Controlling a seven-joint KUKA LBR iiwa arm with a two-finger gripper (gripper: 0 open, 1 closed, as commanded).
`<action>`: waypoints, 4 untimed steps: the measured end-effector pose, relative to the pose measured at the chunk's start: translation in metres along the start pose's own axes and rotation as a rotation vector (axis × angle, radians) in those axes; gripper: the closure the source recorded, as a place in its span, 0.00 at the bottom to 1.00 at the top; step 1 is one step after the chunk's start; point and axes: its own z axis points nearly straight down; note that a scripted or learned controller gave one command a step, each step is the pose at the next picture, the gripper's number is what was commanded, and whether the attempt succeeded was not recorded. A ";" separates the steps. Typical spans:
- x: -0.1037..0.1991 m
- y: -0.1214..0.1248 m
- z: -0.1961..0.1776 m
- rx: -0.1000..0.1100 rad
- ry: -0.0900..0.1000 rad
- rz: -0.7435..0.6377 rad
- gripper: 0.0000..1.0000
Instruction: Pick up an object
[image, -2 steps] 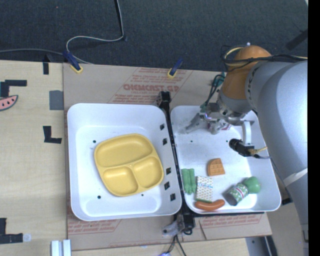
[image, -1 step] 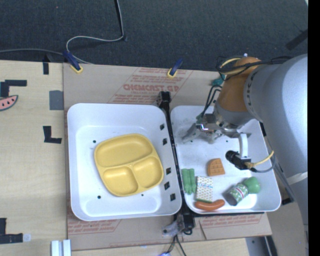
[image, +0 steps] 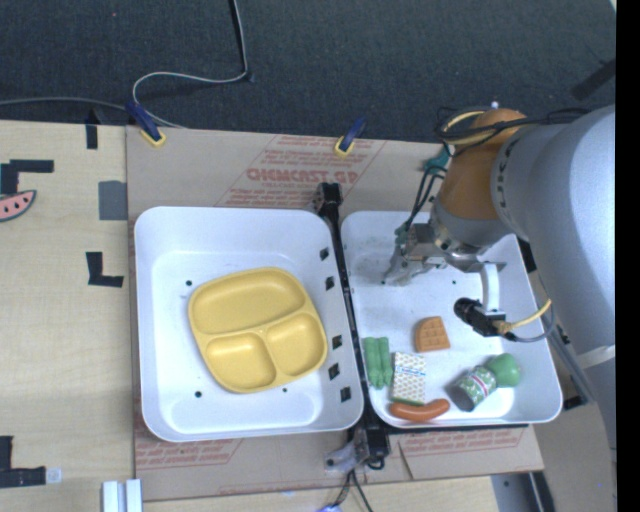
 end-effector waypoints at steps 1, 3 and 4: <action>0.000 0.000 0.000 0.000 0.000 0.000 0.00; -0.007 -0.060 0.009 -0.005 0.001 -0.002 0.00; -0.008 -0.060 -0.001 -0.005 -0.001 0.000 1.00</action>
